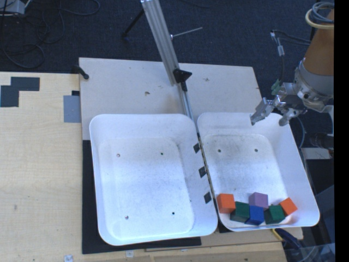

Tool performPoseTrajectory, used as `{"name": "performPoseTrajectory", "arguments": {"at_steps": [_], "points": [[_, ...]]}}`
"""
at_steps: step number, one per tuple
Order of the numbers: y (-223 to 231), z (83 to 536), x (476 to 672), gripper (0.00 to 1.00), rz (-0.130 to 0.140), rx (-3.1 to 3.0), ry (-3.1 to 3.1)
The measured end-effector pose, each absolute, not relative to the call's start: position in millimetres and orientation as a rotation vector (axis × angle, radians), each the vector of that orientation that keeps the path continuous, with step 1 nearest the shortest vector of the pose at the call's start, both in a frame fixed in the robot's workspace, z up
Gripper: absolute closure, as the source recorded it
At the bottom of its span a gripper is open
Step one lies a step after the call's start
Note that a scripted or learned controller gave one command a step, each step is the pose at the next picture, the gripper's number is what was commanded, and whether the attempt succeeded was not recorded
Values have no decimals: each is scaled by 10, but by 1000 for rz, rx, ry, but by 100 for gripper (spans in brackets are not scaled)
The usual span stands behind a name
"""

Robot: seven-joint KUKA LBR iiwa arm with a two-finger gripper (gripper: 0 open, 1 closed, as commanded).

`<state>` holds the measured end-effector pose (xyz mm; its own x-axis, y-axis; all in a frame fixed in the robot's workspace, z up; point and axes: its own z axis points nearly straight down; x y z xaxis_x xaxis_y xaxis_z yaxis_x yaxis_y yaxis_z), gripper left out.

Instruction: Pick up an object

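Partly cropped arm (322, 48); gripper (271, 113) spread

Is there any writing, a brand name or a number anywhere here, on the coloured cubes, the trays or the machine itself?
None can be read.
Small coloured blocks in the right shallow white bin: plain faces, no letters or numbers.
Left shallow white bin: dark specks and dots, no text.
Grey arm with orange band and its pincer: no label legible; too small to tell.
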<state>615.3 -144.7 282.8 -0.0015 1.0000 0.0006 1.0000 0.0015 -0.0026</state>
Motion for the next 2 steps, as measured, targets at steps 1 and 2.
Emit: {"name": "performPoseTrajectory", "arguments": {"at_steps": [1, 2], "points": [[-1640, 3156, 5542, 0, 1, -2224, -2219], [-1296, 3223, 5226, 0, 1, -2215, -2222]]}}
